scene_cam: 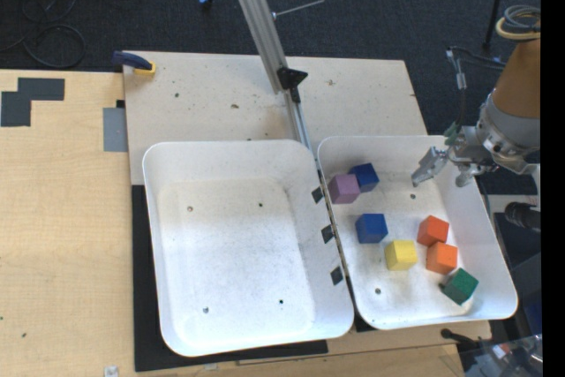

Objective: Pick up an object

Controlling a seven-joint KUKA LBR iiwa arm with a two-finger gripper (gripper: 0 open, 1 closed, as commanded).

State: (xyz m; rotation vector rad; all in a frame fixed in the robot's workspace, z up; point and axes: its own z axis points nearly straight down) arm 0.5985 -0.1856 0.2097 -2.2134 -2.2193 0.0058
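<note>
The right bin [494, 225] holds several small blocks: a purple one [344, 187] and a blue one [364, 177] near its far left, another blue one [372, 228] in the middle, a yellow one [401, 255], two orange ones [433, 230] [441, 258] and a green one [460, 286] toward the front right. My gripper [446, 168] hangs over the far right part of this bin, above the orange blocks, open, with nothing between its fingers.
The left bin [159, 181] lies beside the right one. A slanted metal rail [261, 22] rises behind the bins. Black clips [327, 233] sit along the shared rim. A blue and yellow clamp [134, 63] rests at the bench's far left corner.
</note>
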